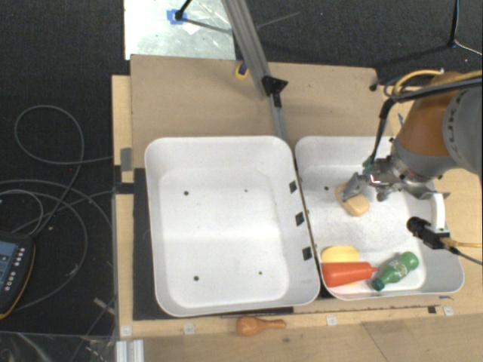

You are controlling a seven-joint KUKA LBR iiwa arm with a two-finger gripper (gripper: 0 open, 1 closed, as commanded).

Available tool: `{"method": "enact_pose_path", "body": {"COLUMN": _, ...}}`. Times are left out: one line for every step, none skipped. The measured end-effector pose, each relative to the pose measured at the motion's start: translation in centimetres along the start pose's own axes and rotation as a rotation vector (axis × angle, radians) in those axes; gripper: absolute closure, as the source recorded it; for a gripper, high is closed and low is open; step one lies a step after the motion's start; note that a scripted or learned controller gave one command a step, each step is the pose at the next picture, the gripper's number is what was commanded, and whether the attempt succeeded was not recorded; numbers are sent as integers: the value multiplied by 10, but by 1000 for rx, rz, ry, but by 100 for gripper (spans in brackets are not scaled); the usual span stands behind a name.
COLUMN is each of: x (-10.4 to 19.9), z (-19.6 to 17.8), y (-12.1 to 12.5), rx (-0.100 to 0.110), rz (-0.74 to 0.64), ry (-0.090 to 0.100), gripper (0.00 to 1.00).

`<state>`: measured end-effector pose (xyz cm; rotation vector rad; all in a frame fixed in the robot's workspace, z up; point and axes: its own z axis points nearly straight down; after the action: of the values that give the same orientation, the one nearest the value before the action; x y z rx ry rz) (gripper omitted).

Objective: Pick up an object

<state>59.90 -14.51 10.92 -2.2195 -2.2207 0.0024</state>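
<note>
The right bin (317,157) holds a small tan lump (358,206) near its middle. Along its front wall lie a yellow piece (339,254), an orange-red piece (349,273) and a green bottle (395,270). My gripper (367,191) reaches in from the right and sits low over the tan lump. It is open, with one finger (351,188) at the lump's upper left edge and the other finger (383,193) off to the lump's right. Nothing is held between them.
The left bin (162,157) sits beside the right one, and black clips join them along the shared wall. A tan pear-shaped object (259,324) lies on the bench in front of the bins. A grey pole (253,44) slants over the back of the bench.
</note>
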Motion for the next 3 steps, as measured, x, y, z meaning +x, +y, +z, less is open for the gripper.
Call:
{"method": "enact_pose_path", "body": {"x": 0, "z": 19, "y": 0, "rx": -2, "rz": 0, "ry": 0, "gripper": 0}}
{"method": "enact_pose_path", "body": {"x": 0, "z": 7, "y": 2, "rx": -6, "rz": 0, "ry": -1, "gripper": 100}}
{"method": "enact_pose_path", "body": {"x": -4, "z": -43, "y": 12, "rx": -10, "rz": -4, "ry": -2, "gripper": 100}}
